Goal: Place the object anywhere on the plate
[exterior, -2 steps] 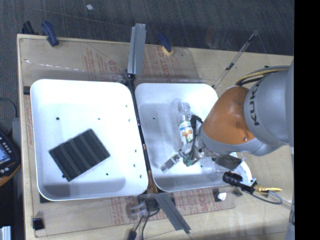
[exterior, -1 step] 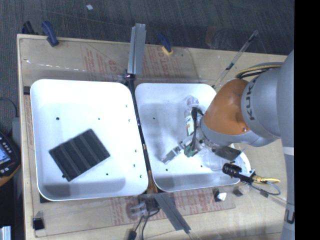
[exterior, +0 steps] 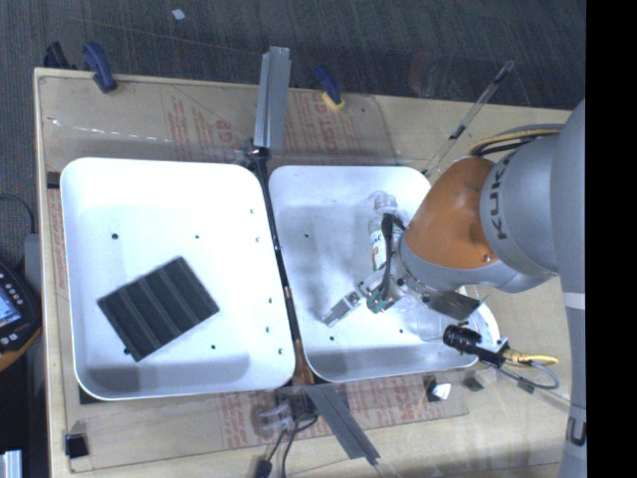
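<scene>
Clear plastic bottle (exterior: 380,229), maybe with a green label, lying in right bin (exterior: 318,267). Dark ribbed plate (exterior: 158,307) in left bin (exterior: 90,197). Gripper (exterior: 370,297) state: can't tell.

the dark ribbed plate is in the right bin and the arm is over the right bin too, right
Not quite. The dark ribbed plate lies in the left bin, not the right one. The camera view shows it on that bin's floor, toward the near left corner. The arm is indeed over the right bin.
</scene>
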Controlling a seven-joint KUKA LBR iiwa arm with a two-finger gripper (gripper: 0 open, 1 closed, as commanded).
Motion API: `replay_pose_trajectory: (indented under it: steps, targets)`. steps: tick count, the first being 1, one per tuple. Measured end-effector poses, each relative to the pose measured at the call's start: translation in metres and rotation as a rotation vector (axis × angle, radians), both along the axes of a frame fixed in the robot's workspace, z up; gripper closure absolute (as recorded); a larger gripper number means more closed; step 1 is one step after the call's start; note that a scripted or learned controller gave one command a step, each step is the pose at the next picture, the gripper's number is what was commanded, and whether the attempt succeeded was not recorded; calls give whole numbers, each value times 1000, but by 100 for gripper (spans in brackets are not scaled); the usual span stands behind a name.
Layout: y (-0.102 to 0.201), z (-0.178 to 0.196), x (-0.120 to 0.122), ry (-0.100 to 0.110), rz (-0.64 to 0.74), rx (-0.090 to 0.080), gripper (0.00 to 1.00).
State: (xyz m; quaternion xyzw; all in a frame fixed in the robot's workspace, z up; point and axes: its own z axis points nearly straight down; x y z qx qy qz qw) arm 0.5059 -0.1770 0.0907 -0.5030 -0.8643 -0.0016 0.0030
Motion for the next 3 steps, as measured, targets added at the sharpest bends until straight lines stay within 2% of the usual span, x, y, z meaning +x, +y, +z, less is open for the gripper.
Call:
replay_pose_trajectory:
  steps: [1,2,3]
  targets:
    - [0,0,0,0,0,0,0]
    - [16,0,-28,-1,106,-3,0]
    - [16,0,-28,-2,106,-3,0]
